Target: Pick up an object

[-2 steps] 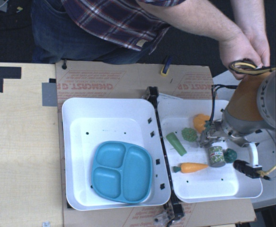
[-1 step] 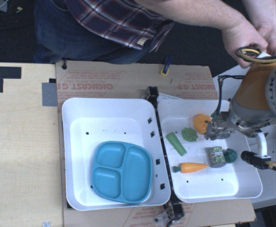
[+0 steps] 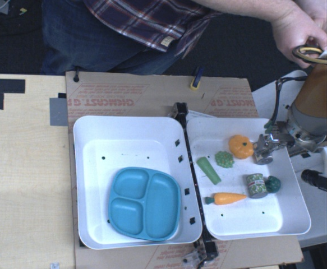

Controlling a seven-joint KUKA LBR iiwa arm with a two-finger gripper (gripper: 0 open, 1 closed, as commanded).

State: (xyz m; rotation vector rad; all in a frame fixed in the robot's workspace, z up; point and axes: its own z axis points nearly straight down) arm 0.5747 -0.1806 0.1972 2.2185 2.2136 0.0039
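Two glossy white bins [image 3: 90,150]; knobbly orange pumpkin [image 3: 241,147].

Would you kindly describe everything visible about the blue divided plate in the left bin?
The blue divided plate is a light blue, smooth, plastic-looking dish with rounded corners and raised ridges splitting it into three compartments: two smaller ones on its left and one long one on its right. It lies flat and right way up on the floor of the left white bin, toward the near edge, turned slightly askew. Nothing lies in it.
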